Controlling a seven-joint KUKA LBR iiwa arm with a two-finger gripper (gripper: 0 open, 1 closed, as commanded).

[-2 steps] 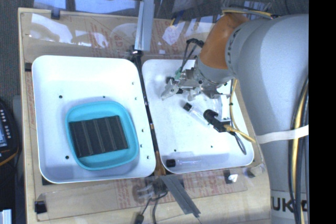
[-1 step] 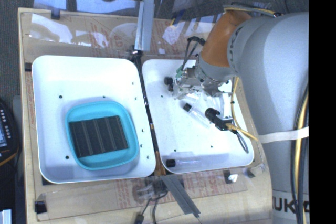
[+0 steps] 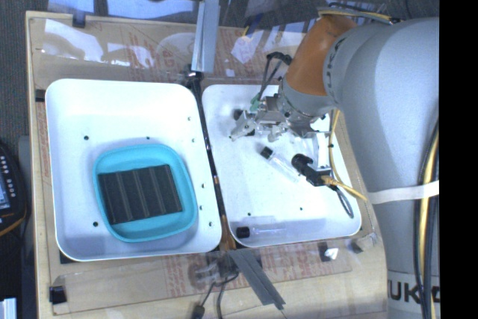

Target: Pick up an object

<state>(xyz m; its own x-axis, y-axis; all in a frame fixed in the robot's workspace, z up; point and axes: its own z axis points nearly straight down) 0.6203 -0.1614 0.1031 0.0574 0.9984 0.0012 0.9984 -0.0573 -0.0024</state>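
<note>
We see the grey arm point(image 3: 388, 101) reaching in from the right, its orange band point(image 3: 314, 56) over the far right corner of the right bin point(image 3: 246, 194). The gripper point(image 3: 258, 125) sits low over the far half of that bin, close to its white floor and pointing left. From this slanted view we cannot tell whether it is spread or pressed together, and we can make out nothing pinched in it.

The things that could be picked up lie in both bins. Just near of the gripper, and apart from it, a small clear tube point(image 3: 276, 159) with a black end lies flat on the floor of the right bin, slanting from far left to near right. Along the near wall of the same bin lies a long clear piece point(image 3: 263, 229) with a dark left end. It runs left to right and is well apart from the gripper.

In the left bin point(image 3: 75, 116) a turquoise tray point(image 3: 146, 226) rests in the near half. It holds a dark ribbed insert point(image 3: 142, 194) that covers most of its floor. The tray lies flat, close to the bin's near wall.

Both bins stand side by side on the pale wooden bench point(image 3: 134, 276). On the far side, a metal bar point(image 3: 205, 33) stands in line with the gap between the bins.
</note>
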